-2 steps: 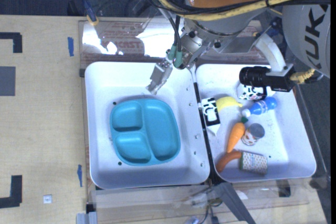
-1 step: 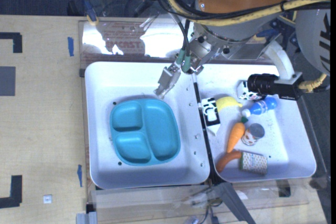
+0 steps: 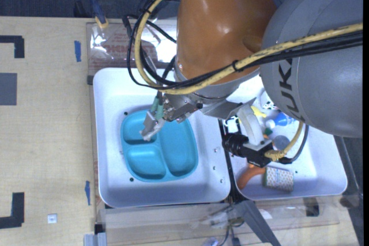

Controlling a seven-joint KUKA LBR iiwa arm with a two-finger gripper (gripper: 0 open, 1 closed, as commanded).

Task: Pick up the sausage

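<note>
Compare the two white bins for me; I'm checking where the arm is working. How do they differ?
The left bin holds a blue divided tray, with the gripper over it; the right bin holds loose small items, among them an orange sausage-like piece. The left bin shows almost whole; the arm covers much of the right. Both are shallow and white.

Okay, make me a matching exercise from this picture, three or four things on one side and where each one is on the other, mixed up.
Things:
1. blue divided tray
2. sausage
3. gripper
4. patterned block

Places:
A. over the tray's upper left compartment
B. in the left bin
C. right bin, near edge, right of the sausage
D. right bin, near edge, beside the divider between the bins

Pairs: 1-B, 2-D, 3-A, 4-C
</note>
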